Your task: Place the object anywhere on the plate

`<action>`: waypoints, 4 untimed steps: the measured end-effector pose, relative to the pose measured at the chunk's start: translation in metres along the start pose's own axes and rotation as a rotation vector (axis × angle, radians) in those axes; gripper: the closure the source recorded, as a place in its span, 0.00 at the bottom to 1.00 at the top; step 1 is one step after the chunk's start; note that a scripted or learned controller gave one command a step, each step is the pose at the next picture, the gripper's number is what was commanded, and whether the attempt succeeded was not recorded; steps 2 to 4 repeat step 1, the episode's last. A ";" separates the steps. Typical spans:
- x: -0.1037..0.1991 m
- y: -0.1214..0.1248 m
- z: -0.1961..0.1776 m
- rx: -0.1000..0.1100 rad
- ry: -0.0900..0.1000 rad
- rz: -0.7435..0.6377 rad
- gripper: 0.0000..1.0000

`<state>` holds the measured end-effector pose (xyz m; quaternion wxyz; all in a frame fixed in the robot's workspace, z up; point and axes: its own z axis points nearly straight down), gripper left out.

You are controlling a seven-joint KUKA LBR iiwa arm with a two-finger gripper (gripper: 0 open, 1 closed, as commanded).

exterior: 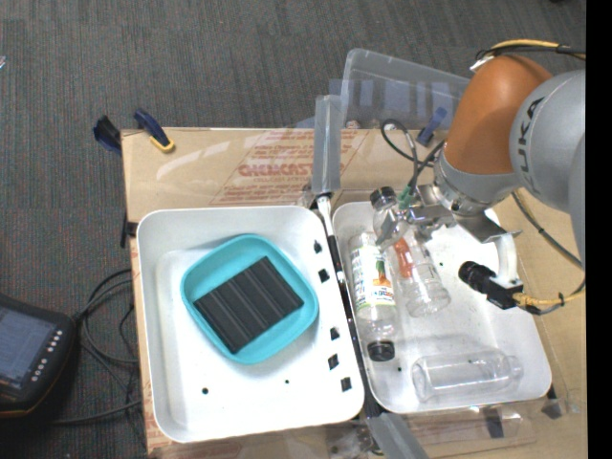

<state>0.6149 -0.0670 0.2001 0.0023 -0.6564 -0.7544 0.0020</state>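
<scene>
Grey carpet all round, cardboard-topped bench (239, 165) carrying two white bins. Left bin (163, 390) holds teal plate (251, 297) with dark ribbed slab (247, 301) lying on it, corner-on. Right bin (535, 347) holds three clear plastic bottles: labelled bottle (369, 285) along the left wall, long axis roughly 12-to-6, dark cap at 6; second bottle (419, 277) just beside it, tilted toward 11-to-5; third bottle (466, 371) near the bin's 6 edge, lying 9-to-3. Gripper (400, 216) hangs over the bin's 11 corner, right above the necks of the first two bottles. Finger opening: cannot tell, lost behind wrist, cables and clear plastic glare. Nothing visibly clamped. Key relation: likely target bottles sit at roughly 6 of the tool, bodies running away from it; plate well off at 9, across both bin walls. Judgement: no grasp confirmed, pick not yet done. Clear lid (402, 89) at 12 adds reflections; bottle outlines hard to separate where they touch.
</scene>
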 end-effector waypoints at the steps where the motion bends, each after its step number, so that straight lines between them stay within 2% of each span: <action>1: 0.000 0.000 -0.001 -0.001 0.000 0.000 0.00; 4: 0.000 0.000 -0.001 -0.001 0.000 0.000 0.00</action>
